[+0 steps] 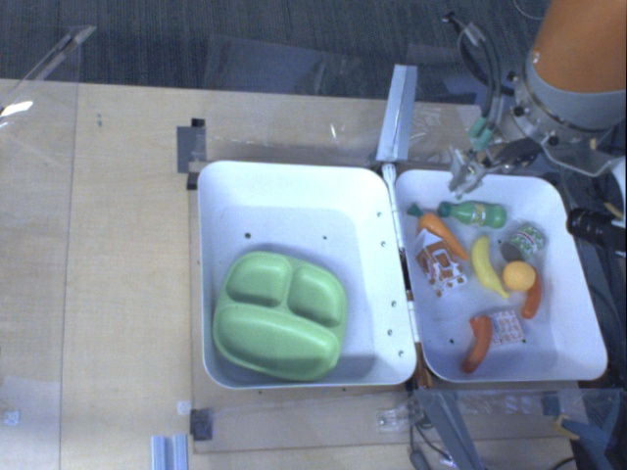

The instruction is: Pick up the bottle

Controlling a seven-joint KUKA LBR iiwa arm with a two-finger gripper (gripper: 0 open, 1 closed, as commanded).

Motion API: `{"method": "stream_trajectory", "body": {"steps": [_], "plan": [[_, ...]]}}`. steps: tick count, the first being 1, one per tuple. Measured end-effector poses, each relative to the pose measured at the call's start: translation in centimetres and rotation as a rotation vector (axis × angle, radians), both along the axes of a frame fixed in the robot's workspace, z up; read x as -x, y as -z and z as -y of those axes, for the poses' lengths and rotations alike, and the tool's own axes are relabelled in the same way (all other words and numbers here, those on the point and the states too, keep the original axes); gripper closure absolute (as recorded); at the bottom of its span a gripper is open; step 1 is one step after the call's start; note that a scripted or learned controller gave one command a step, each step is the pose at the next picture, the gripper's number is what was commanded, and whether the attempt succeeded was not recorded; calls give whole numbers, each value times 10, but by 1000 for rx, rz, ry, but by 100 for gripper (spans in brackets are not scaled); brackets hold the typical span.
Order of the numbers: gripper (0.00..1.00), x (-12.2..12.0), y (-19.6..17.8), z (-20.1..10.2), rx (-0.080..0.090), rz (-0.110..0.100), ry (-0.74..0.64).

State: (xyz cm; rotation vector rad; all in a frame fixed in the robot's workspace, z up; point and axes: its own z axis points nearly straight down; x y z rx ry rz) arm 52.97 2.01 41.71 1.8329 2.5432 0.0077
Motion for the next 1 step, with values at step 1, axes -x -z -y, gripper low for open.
{"method": "stream_trajectory", "body": {"steps": [1], "plan": [[100, -57, -6, -8, 2, -1, -261]]}}
